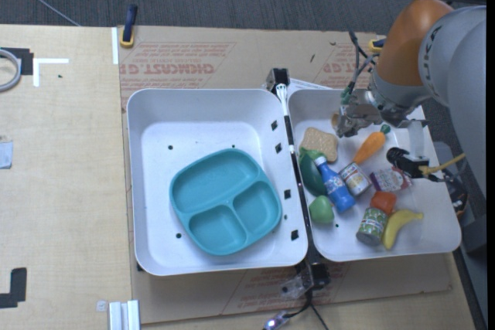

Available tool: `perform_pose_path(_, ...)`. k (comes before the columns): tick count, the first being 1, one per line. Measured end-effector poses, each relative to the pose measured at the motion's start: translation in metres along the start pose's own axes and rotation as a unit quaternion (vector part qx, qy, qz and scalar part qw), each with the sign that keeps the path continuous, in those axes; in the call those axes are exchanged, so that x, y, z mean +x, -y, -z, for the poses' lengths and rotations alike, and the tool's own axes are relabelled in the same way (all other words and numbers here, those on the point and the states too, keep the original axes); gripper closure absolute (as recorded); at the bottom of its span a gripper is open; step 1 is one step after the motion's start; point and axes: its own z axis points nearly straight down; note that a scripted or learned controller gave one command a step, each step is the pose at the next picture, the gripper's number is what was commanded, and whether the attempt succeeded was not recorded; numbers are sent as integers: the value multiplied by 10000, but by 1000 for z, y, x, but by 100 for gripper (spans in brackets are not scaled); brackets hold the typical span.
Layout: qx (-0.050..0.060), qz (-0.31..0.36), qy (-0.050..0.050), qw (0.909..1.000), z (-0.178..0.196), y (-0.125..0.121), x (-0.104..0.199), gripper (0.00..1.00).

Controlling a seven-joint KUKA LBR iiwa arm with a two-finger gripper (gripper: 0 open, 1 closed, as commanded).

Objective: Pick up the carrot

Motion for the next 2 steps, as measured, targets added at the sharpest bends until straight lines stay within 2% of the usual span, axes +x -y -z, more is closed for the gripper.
perform_pose_path(1, 0, -1, 0, 10000, 0, 0, 0, 0)
perform_pose_path(2, 46, 17, -44, 10000, -13, 33, -64, 0)
